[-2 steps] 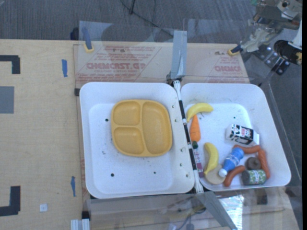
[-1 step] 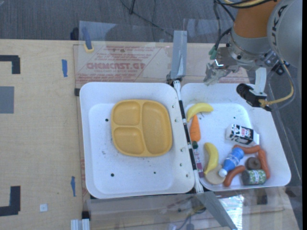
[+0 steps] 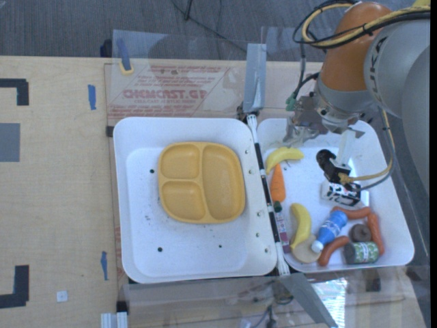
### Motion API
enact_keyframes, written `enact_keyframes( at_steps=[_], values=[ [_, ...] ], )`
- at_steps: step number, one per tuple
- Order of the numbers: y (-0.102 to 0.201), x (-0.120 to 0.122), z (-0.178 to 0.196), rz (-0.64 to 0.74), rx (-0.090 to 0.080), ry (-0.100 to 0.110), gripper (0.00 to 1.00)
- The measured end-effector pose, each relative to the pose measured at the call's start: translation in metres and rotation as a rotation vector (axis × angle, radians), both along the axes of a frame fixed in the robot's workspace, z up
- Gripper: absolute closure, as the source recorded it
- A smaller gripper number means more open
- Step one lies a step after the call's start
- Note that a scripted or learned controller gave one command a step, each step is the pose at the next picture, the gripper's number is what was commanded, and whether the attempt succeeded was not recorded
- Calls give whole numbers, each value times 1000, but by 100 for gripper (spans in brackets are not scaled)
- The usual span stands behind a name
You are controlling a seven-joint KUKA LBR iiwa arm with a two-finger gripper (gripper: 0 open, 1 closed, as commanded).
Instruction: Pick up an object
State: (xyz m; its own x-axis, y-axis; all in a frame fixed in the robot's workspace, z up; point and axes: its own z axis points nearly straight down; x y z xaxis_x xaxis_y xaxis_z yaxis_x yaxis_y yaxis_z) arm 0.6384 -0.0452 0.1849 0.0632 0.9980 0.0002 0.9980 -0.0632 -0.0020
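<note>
My gripper (image 3: 299, 132) hangs over the back left part of the right bin (image 3: 396, 214), just behind a curved yellow banana (image 3: 283, 157). Nothing shows between it and the banana. In front of that banana lies an orange carrot (image 3: 278, 183), and further forward a second banana (image 3: 300, 224). A blue bottle (image 3: 331, 227) with a white cap lies tilted beside it. Along the bin's front right are a few red-orange sausages (image 3: 353, 212), a dark brown donut (image 3: 360, 234) and a green can (image 3: 360, 253).
The left bin (image 3: 136, 238) holds a yellow divided plate (image 3: 202, 182) near its middle. A rail (image 3: 263, 183) separates the two bins. The grey arm with its orange band (image 3: 355, 39) comes in over the right bin's back right corner.
</note>
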Motion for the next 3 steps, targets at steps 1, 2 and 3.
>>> enact_keyframes(
  at_steps=[1,2,3],
  values=[
    [0,0,0,0,0,0,0],
    [-40,-53,4,-13,0,-1,0],
    [-4,-52,0,36,1,0,0]
  ],
)
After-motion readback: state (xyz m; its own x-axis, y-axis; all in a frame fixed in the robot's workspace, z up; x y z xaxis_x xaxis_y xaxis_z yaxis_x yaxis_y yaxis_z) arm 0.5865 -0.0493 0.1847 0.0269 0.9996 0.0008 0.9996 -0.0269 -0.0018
